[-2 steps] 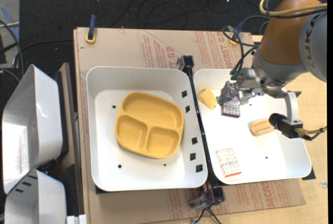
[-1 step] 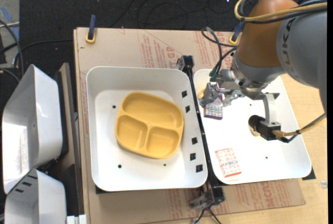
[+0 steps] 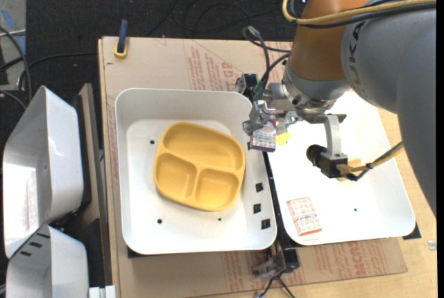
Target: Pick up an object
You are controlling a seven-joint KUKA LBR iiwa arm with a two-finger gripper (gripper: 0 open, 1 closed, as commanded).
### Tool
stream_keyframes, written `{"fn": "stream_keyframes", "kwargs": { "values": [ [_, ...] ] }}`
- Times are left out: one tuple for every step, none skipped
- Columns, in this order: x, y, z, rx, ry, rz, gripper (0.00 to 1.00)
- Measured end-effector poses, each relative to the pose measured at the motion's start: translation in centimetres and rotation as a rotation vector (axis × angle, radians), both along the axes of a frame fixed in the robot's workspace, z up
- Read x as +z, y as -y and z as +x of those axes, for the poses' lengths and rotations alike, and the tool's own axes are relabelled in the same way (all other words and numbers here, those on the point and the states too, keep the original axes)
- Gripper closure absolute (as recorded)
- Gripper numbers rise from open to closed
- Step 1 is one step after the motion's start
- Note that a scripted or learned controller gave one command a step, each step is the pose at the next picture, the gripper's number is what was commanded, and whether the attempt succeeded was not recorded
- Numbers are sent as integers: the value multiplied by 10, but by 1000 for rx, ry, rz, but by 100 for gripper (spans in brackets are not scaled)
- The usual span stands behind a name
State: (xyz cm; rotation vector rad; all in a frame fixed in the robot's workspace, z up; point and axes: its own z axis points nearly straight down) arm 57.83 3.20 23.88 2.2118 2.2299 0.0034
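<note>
The grey arm with its orange band [image 3: 333,5] enters from the right and covers the far part of the right shallow white bin [image 3: 374,213]; its wrist hides most of the pincer [image 3: 267,129], so the state of the pincer cannot be determined from this view. The pincer sits above the divider between the two bins, at the far right corner of the left shallow white bin [image 3: 132,172]. A small object with a purple-and-white printed face and a yellow part [image 3: 265,140] appears directly under the wrist; whether it is gripped or only lying there cannot be made out. A yellow plastic plate with three compartments [image 3: 199,165] lies flat in the middle of the left bin, apart from the pincer. A small white card with red print [image 3: 304,214] lies near the front left of the right bin. Both bins rest on a cardboard-covered tabletop [image 3: 187,57].
</note>
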Motion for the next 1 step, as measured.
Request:
{"fn": "stream_keyframes", "kwargs": {
  "values": [
    [-13, -55, 12, 0, -1, -1, 100]
  ]
}}
